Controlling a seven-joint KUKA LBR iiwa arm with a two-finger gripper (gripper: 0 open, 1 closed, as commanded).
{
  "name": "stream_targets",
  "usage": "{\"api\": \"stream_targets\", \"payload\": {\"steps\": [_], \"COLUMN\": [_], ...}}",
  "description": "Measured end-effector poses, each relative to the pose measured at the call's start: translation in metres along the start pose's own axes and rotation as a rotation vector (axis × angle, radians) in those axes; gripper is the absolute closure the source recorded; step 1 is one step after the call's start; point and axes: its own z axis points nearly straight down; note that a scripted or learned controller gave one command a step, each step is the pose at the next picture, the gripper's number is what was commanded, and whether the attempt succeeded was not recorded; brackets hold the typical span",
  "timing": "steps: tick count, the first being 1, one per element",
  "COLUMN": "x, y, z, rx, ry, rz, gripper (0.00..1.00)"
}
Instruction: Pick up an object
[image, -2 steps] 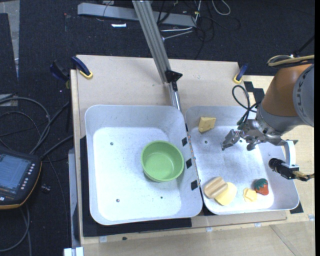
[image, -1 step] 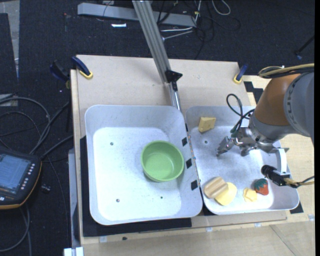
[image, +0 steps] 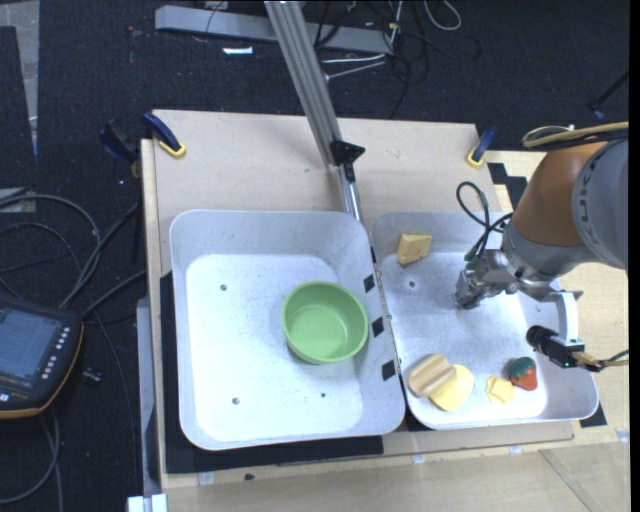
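right bin (image: 420, 300) middle open; bowl (image: 324, 321) apart.

A single fixed camera looked down on the bench (image: 250, 150) from above at a slant, set far enough back to take in both white bins, the left bin (image: 200, 300) and the right bin (image: 560, 400), side by side, with dark floor beyond the bench's far and left edges. The arm (image: 575, 205) entered from the view's right side.
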Motion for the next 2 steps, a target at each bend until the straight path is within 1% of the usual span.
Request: {"api": "stream_targets", "payload": {"steps": [1,2], "x": [0.006,0.013], "y": [0.006,0.005], "z": [-0.046,-0.091], "rx": [-0.003,-0.003], "ry": [0.0,0.0], "rz": [-0.001,-0.001], "gripper": [1.0,1.0]}}
